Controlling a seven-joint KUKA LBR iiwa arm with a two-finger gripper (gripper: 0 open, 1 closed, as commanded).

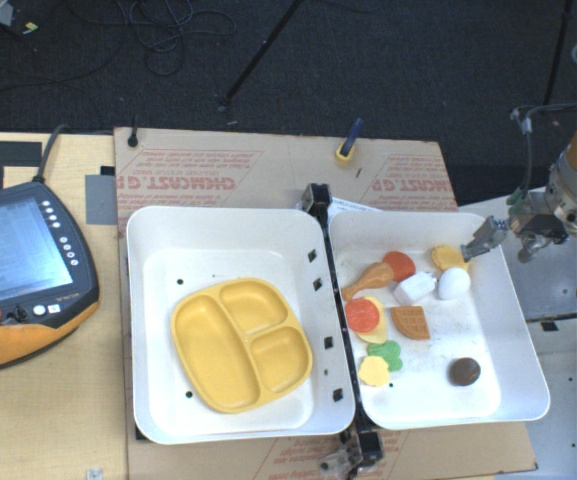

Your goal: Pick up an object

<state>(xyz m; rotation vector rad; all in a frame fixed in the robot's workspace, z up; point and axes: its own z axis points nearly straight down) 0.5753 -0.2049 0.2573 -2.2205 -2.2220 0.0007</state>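
Note:
The right white bin (pixel 508 388) holds several toy foods: a tan drumstick (pixel 371 277), a red piece (pixel 400 264), a yellow piece (pixel 448 258), a white egg (pixel 454 284), a white block (pixel 415 289), an orange-red round (pixel 363 315), a brown waffle (pixel 410 322), a green piece (pixel 387 353), a yellow disc (pixel 374 371) and a dark brown ball (pixel 464 371). My gripper (pixel 501 245) hovers over the bin's far right rim, just right of the yellow piece. It is open, with nothing between its fingers.
The left white bin (pixel 148 268) carries a yellow divided tray (pixel 241 343). A teach pendant (pixel 23 268) lies on the bench at the far left. A small clamp (pixel 347 148) sits on the cardboard behind the bins.

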